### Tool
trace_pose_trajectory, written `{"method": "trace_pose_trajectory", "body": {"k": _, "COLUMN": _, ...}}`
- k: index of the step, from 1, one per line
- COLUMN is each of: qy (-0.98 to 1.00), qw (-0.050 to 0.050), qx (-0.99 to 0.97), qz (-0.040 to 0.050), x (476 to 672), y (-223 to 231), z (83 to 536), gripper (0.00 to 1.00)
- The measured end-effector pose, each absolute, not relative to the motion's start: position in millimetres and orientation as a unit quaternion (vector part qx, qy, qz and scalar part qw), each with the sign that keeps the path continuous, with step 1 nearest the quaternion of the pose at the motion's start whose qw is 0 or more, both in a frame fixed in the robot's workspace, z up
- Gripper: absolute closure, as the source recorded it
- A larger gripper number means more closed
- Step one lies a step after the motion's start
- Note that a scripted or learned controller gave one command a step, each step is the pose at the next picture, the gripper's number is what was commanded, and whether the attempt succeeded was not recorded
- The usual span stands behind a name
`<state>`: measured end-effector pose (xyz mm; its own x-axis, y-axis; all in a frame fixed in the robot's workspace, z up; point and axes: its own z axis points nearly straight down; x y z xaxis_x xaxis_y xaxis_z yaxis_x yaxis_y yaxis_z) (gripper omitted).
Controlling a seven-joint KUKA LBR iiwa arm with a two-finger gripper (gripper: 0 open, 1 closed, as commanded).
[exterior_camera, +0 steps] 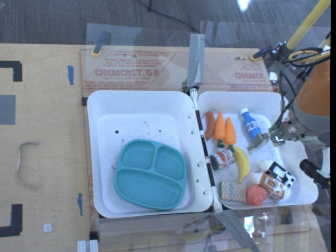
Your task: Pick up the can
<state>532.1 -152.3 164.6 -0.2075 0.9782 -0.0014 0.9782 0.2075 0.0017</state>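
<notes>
Can (224, 158), label unreadable, lies beside banana (242, 163); fingers (261, 142) state unclear.

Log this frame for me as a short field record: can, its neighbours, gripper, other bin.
can: can lying on its side in the right bin, near the divider
neighbours: banana to its right, carrots above it in the view
gripper: gripper near the blue-and-white bottle, apart from the can
left bin: left bin holds a teal divided plate

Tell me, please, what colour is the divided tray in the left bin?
Teal blue; the tray shows best in the camera view.
</notes>
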Motion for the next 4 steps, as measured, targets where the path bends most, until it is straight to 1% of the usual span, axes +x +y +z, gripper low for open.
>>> {"method": "trace_pose_trajectory", "body": {"k": 1, "qy": 0.81, "qw": 0.006, "qx": 0.586, "qz": 0.0039, "x": 483.9, "y": -138.4, "z": 89.2, "gripper": 0.0}}
{"method": "trace_pose_trajectory", "body": {"k": 2, "qy": 0.808, "qw": 0.009, "qx": 0.589, "qz": 0.0059, "x": 485.2, "y": -140.2, "z": 100.4, "gripper": 1.0}}
{"method": "trace_pose_trajectory", "body": {"k": 3, "qy": 0.8, "qw": 0.002, "qx": 0.6, "qz": 0.0002, "x": 521.6, "y": -225.3, "z": 188.1, "gripper": 1.0}}
{"method": "trace_pose_trajectory", "body": {"k": 4, "qy": 0.904, "qw": 0.0, "qx": 0.428, "qz": 0.0003, "x": 480.1, "y": -119.7, "z": 166.7, "gripper": 1.0}}
